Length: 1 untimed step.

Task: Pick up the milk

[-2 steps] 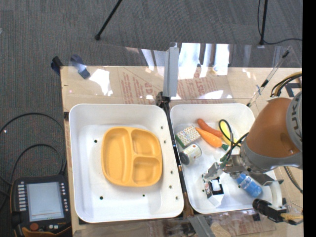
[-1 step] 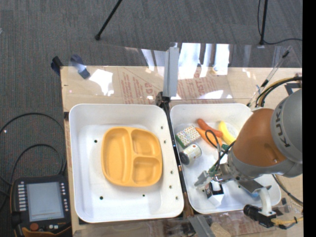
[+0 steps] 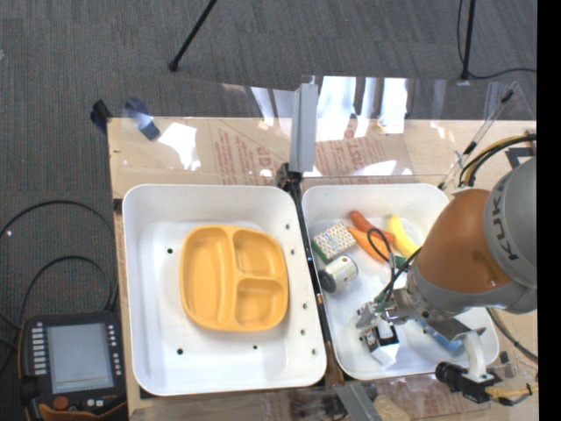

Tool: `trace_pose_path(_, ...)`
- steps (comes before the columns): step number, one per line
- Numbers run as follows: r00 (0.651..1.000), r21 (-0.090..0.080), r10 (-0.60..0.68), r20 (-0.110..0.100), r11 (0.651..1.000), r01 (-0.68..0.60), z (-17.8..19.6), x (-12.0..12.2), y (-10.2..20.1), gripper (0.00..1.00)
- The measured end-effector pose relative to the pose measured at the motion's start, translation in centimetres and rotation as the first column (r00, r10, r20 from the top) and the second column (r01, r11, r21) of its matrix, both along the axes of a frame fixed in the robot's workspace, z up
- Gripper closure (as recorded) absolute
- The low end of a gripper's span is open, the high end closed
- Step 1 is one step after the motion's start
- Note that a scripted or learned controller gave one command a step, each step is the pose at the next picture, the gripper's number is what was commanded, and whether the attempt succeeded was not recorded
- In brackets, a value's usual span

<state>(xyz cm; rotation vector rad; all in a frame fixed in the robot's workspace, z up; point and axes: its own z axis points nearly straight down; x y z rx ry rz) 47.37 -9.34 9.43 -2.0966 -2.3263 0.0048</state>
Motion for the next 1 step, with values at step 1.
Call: trace_pose_path(1, 0.997, -0.004, -0.080, 0.006, 0.997, 0.080, 9.15, 0.23, 2.32, 1.00)
